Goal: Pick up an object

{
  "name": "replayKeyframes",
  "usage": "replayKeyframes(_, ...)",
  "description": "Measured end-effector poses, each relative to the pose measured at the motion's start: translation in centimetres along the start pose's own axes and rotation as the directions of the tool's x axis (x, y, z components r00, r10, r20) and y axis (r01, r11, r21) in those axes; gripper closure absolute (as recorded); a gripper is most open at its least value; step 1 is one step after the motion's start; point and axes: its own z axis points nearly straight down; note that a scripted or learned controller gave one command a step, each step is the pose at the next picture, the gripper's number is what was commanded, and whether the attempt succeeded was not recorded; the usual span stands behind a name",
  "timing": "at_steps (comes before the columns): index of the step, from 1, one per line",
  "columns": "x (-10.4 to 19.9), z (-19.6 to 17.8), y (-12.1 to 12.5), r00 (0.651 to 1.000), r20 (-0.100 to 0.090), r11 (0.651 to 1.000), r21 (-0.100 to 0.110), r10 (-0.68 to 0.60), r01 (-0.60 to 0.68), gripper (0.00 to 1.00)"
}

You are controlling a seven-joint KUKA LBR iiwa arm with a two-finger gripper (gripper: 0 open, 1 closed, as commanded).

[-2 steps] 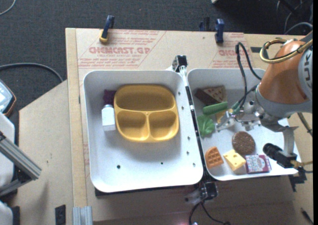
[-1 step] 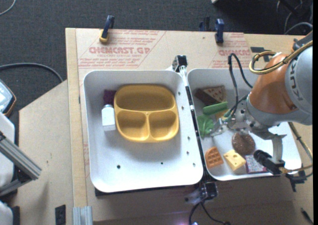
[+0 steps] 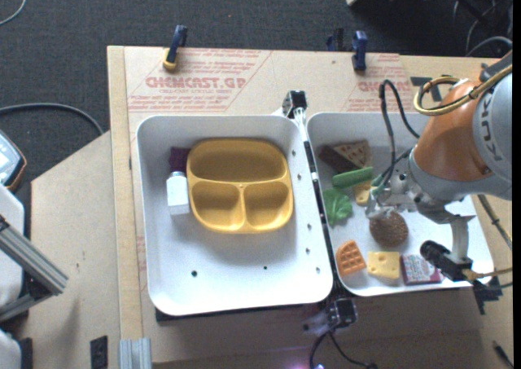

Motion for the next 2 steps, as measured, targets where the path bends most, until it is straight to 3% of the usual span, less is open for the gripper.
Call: replayKeyframes(2, -1.2, -8.9, 0.9, 1.000, -0.003, 1.000, 0.005, -0.004, 0.004, 1.00)
